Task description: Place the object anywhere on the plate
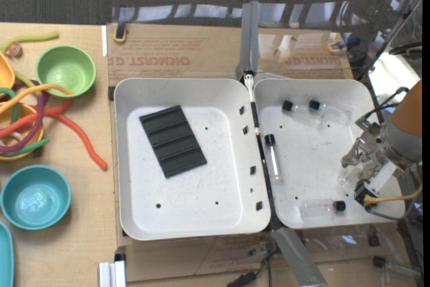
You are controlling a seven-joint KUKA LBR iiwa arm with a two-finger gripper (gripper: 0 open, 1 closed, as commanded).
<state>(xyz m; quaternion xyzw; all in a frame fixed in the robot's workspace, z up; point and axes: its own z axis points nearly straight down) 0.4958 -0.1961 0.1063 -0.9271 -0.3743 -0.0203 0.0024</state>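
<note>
A black ribbed plate point(173, 140) lies flat and turned at an angle in the left bin point(127, 165). Several clear vials with black caps lie in the right bin point(302, 87): two near the back point(287, 106) point(316, 107), one along the left wall point(271, 152), and one at the front point(323, 208). My gripper point(357, 168) hangs low over the right bin's right side, above and right of the front vial. A faint clear shape sits right under it, and I cannot make out whether anything is held.
On the wooden bench to the left stand a green bowl point(65, 70) and a teal bowl point(35, 197), with coloured ropes point(47, 114) spilling between them. Cardboard point(181, 50) lies behind the bins. A yellow cable point(390, 198) trails by the wrist.
</note>
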